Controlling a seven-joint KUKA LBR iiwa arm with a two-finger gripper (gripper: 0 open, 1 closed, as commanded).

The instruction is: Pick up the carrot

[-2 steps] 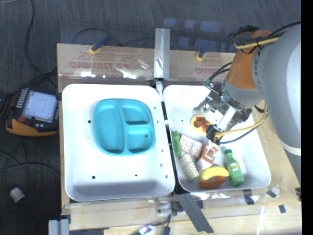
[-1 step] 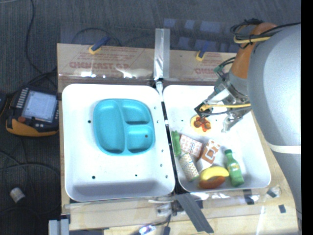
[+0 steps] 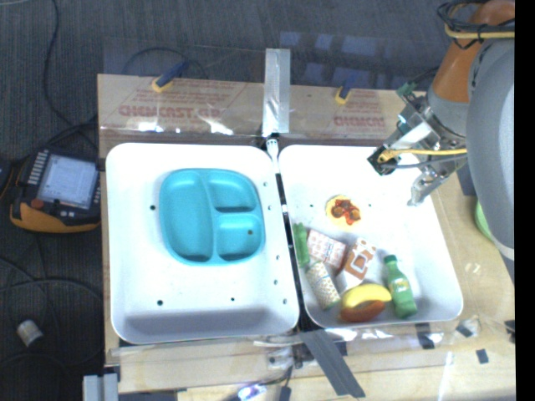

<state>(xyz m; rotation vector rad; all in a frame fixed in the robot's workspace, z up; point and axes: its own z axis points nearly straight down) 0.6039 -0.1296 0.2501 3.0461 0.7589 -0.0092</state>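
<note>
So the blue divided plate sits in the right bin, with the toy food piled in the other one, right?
Not quite. The camera view shows the blue divided plate in the left bin. The toy food is indeed piled in the other one, the right bin.

Likely carrot (image 3: 359,312): orange-red, lying flat, partly under yellow fruit (image 3: 368,293), near end of right bin (image 3: 450,253); identity uncertain.

Red lettering is printed across the cardboard sheet (image 3: 201,111) lying behind the two bins, on both its left and right halves, but the letters are too blurred to be read. Printed faces are carried by the small cartons (image 3: 326,249) in the right bin (image 3: 443,249), yet no word or number on them can be made out.
</note>
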